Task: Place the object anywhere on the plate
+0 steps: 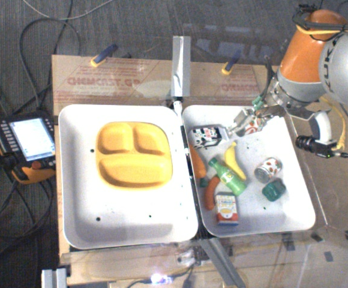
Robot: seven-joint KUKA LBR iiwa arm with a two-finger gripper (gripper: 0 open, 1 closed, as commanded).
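Reaching in from the right of the camera view, the grey arm [336,65] with its orange band carries the gripper [250,122] low over the upper part of the right bin [300,212]. A small red-and-white object [253,125] sits right at the fingertips, but the slant and the blur do not show whether it lies between them, and whether the gripper is apart or together cannot be told.

The yellow plate [135,155], a tray with three compartments, lies in the left bin [84,221], well apart from the gripper, with nothing on it.

The right bin holds the loose things. A black-and-white carton [206,135] lies at the upper left, near the gripper. A banana [234,161] lies just below it, touching a green bottle [227,176] that lies tilted. An orange carrot [199,164] lies along the bin's left wall, with a red sausage-like piece [211,192] below it. A small juice box [226,209] stands near the bottom edge. To the right lie a tin can [268,169] on its side and a dark green cup [274,189] just beside it.

Left of the bench, a teach pendant [25,140] with a lit screen rests on the floor.
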